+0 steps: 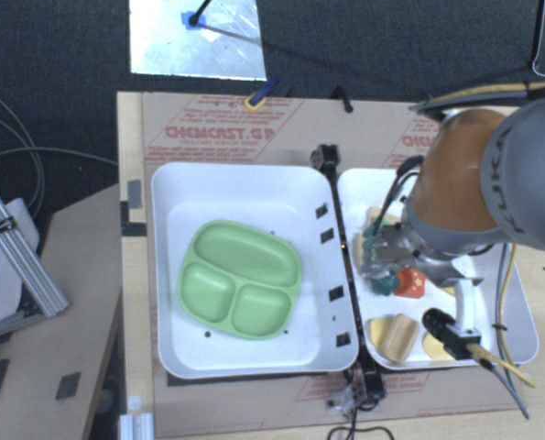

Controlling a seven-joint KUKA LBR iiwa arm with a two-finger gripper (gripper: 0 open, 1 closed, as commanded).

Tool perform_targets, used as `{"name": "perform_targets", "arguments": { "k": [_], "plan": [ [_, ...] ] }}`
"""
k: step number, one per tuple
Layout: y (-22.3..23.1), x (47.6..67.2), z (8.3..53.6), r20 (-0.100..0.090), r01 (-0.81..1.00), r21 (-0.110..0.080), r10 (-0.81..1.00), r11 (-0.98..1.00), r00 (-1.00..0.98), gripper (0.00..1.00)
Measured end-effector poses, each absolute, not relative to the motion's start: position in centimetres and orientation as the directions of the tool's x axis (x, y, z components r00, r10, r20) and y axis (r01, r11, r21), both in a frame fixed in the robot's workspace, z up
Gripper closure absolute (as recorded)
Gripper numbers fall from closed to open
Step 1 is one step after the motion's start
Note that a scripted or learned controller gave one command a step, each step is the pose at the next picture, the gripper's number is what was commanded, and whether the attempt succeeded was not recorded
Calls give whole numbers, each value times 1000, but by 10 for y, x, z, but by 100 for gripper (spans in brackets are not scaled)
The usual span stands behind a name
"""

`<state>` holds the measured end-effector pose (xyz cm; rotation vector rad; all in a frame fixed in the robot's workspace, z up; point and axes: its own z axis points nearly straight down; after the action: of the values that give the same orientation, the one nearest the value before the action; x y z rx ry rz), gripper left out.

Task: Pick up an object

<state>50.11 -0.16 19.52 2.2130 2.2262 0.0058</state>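
Camera view: red object (410, 284) just beside tool (379, 262).

Lighting's pretty even and bright, looks like it comes from overhead. The two shallow white plastic bins (245, 177) come out almost blown out, walls barely readable. The shiny silver foil sheet (197, 26) at the upper left of the frame throws patchy glare. Shadows are soft, mostly under the grey arm with the orange band (478, 177) at right. Overall a bit soft and grainy, small stuff at lower right smears together.
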Motion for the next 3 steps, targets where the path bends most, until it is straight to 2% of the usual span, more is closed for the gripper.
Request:
{"name": "perform_targets", "arguments": {
  "k": [1,2,3],
  "plan": [
    [33,489,372,4,1000,21,1000,9,-9,100],
    [86,487,393,2,1000,5,1000,9,-9,100],
    [83,488,403,1,1000,7,1000,11,-11,100]
  ]
}}
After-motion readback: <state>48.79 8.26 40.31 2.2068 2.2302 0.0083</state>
